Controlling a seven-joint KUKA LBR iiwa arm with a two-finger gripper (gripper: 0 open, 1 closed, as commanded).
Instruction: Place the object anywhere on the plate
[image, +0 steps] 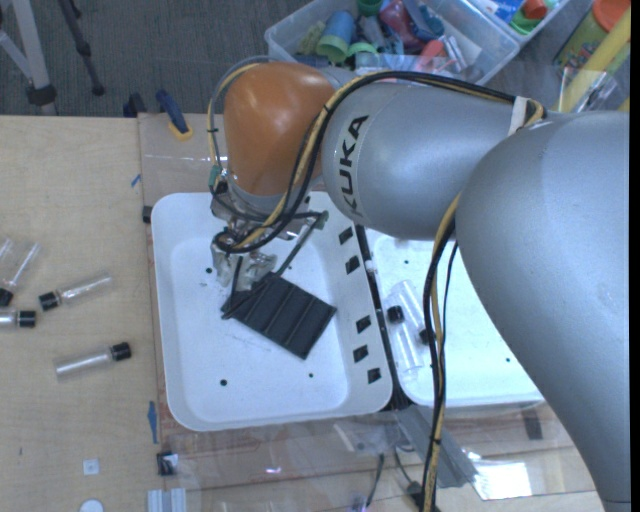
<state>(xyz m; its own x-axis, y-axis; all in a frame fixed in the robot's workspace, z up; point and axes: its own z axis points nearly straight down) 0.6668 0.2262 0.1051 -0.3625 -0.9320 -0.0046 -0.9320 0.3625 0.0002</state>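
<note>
Camera view, from the left: clear vials (92, 358) lie scattered on my tabletop (70, 200). Next, in the left white bin (190, 390), my claw (240, 272) hangs low, touching the upper left corner of a black ribbed plate (280, 315) that lies flat there; I cannot tell whether it grips. Rightward, a clear object (408, 325) lies in the right bin (480, 380).
</note>
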